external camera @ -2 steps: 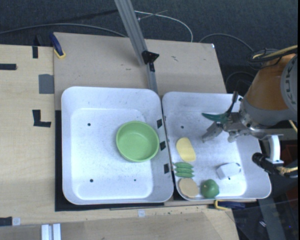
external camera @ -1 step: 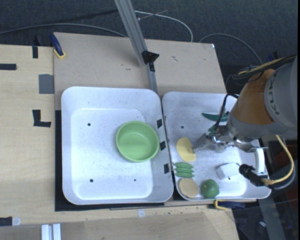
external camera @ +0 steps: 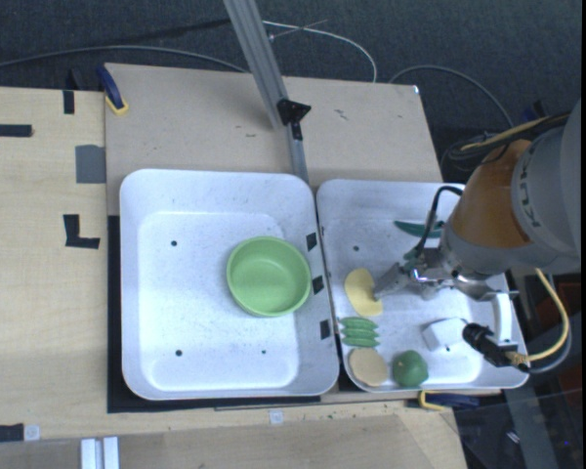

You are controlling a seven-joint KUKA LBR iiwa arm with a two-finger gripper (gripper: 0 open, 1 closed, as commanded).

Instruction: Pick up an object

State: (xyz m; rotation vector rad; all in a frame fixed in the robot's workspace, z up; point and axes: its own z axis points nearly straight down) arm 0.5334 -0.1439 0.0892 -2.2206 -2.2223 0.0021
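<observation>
Even, fairly dim overhead light w/ soft shadows, mild glare on white bins (external camera: 142, 262), slight overall blur.

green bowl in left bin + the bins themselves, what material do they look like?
Green bowl: probably plastic, going by its even light-green colour, smooth matte walls and thick rounded rim. Bins: probably moulded plastic too, white with rounded corners and raised rims, faintly speckled, a few small dark dots in the left bin's floor. Cannot confirm either from this view.
</observation>
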